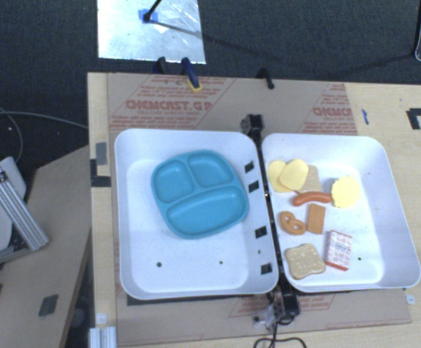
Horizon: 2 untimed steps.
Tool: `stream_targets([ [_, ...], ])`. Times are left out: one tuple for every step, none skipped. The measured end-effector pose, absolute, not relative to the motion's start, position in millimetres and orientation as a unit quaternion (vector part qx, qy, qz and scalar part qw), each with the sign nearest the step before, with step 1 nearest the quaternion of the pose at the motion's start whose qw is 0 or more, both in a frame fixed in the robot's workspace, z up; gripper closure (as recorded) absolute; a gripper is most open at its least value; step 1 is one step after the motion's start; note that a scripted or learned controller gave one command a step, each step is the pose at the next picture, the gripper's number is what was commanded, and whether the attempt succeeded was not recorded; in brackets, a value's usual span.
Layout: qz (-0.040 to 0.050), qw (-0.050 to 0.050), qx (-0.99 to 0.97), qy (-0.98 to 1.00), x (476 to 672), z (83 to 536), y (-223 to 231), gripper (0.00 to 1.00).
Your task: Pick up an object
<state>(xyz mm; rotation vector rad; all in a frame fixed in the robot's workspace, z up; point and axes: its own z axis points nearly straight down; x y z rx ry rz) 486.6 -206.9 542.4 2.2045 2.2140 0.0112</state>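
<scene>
The toast (303,260) looks light, stiff and flat, best pinched across its edges; the gripper's state I cannot tell

The arm and gripper are beyond the frame's edges, so pose, wrist angle and grip cannot be told from here

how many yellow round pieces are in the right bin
3. Pale disc at the bin's left edge; a brighter one overlapping it; a third apart to the right, by the sausage.
</scene>
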Motion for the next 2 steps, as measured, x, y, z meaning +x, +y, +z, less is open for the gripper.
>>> stream_targets([
  [-0.0017, -0.004, 0.707, 0.708, 486.1, 416, -206, 0.0],
  [0.0035, 0.009, 0.705, 0.709, 486.6, 542, -207, 0.0],
])
